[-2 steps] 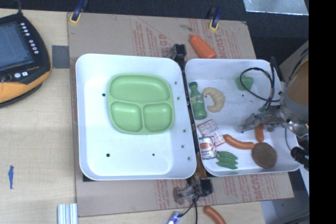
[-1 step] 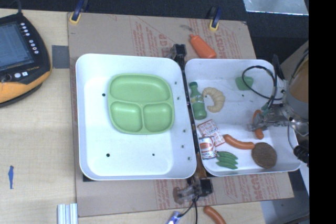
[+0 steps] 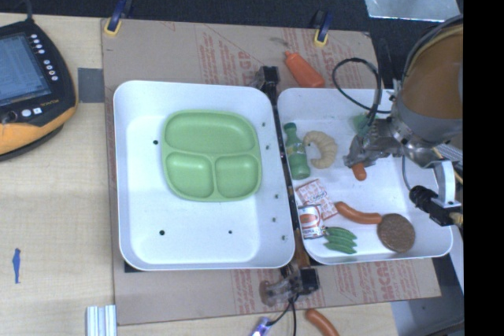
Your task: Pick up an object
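Cardboard (image 3: 236,51) underlies 2 white bins (image 3: 142,248) (gripper (image 3: 361,160) grasp: cannot tell).

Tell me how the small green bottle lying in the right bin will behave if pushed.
The small green bottle lies on its side on the right white bin, so its round body would probably roll. It looks like a light plastic toy, likely to skid easily. A beige croissant-shaped piece beside it might stop it.

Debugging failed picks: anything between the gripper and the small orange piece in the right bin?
Nothing visible. The gripper sits low in the right bin, and the small orange piece lies directly at its tip. The croissant lies beside it on the side toward the left bin, apart, not in the path.
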Action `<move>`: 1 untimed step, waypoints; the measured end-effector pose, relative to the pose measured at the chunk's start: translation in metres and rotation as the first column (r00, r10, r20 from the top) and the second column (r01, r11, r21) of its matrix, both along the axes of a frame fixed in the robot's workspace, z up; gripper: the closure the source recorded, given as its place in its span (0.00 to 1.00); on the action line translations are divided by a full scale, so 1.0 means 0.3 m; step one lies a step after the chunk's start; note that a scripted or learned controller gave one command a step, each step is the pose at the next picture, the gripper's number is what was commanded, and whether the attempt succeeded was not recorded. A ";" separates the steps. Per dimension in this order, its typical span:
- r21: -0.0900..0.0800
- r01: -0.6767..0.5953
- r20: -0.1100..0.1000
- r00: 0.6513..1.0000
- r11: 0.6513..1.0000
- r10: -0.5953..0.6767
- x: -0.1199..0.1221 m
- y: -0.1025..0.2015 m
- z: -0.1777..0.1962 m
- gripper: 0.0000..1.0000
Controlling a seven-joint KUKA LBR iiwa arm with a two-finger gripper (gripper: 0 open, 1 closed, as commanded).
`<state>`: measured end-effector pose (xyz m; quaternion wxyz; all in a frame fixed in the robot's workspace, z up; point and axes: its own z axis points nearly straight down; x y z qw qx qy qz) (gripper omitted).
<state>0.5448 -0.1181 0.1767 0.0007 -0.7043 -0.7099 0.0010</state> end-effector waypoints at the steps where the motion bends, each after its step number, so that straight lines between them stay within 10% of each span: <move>1: 0.002 0.004 0.000 1.000 1.000 -0.004 0.066 0.183 0.120 1.00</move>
